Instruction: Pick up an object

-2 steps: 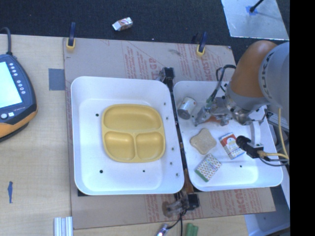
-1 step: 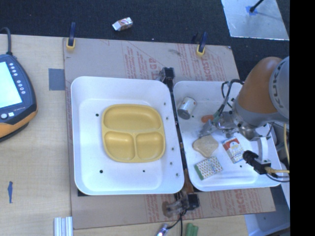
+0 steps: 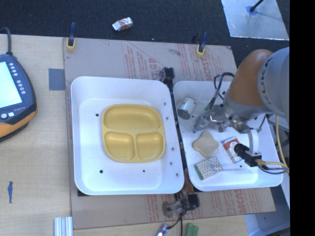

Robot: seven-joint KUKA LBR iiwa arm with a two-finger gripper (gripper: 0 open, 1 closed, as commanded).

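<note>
Grey and bulky, the arm [image 3: 275,80] with its orange band [image 3: 248,77] rises closest to the lens, reaching over the right bin [image 3: 268,181]. Its gripper [image 3: 212,118] hangs low among the items in that bin (metal parts and cables crowd around it), and whether it is spread or pressed together cannot be told; nothing can be seen pinched in it.

Taking the right bin as the landmark: inside it, toward its far left corner, lies a small shiny metal cylinder [image 3: 186,107], smooth and reflective. Near its middle sits a tan, rough-looking lump [image 3: 205,143], rather like a sponge or a biscuit, just beside the gripper. Toward its near edge lies a flat green-and-white speckled packet [image 3: 208,167], rectangular; any print on it is too small to read. To the right of the lump is a small red-and-white card [image 3: 231,147] whose writing is illegible as well.

Left of the right bin, touching side by side, stands the left bin [image 3: 83,132], shallow white plastic with rounded corners. It holds a yellow tray [image 3: 133,132], matte and moulded into three compartments. Both bins rest on brown cardboard [image 3: 142,58] printed with faded red lettering, unreadable. Far left of the right bin, a teach pendant [image 3: 15,95] with an orange rim lies on the wooden bench [image 3: 34,181].
</note>
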